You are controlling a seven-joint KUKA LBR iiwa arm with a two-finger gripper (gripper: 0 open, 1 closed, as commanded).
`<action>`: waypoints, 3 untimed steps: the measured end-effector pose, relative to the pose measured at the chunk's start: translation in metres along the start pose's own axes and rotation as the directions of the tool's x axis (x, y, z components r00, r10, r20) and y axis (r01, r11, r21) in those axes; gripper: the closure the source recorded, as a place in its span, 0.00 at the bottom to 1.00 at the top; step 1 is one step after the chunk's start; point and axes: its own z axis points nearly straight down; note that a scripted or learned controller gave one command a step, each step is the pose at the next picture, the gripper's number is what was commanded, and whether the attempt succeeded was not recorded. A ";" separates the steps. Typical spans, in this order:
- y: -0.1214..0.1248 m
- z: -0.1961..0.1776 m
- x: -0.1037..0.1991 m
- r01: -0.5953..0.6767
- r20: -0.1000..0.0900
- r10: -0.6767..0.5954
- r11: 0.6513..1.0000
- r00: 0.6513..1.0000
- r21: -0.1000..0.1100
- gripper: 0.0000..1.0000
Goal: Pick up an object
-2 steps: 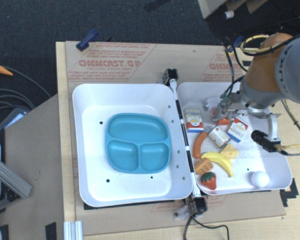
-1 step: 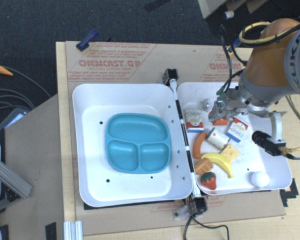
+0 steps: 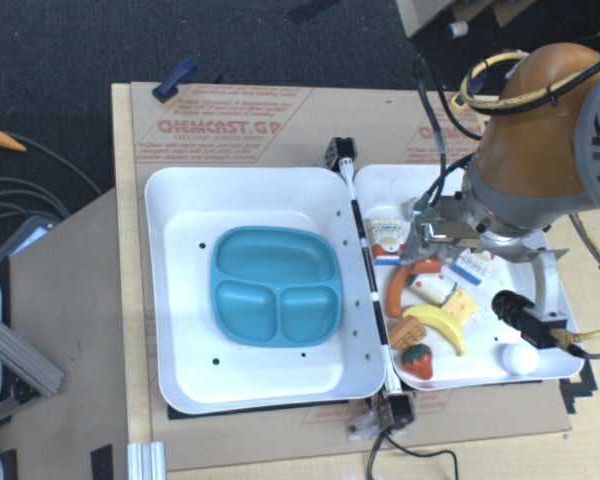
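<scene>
Strawberry and banana at right bin near edge look like light, stiff, slick plastic — grab banana across its mid-curve; gripper hangs above clutter, can't tell its opening.

Red print on the brown bench sheet — "CHEMCAST GP" — repeated, partly hidden.
</scene>
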 end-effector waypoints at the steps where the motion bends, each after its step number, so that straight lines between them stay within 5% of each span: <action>1: 0.008 -0.004 0.002 0.000 0.001 0.000 1.000 1.000 -0.003 1.00; 3: -0.025 -0.009 -0.016 -0.001 0.000 0.001 1.000 1.000 0.001 1.00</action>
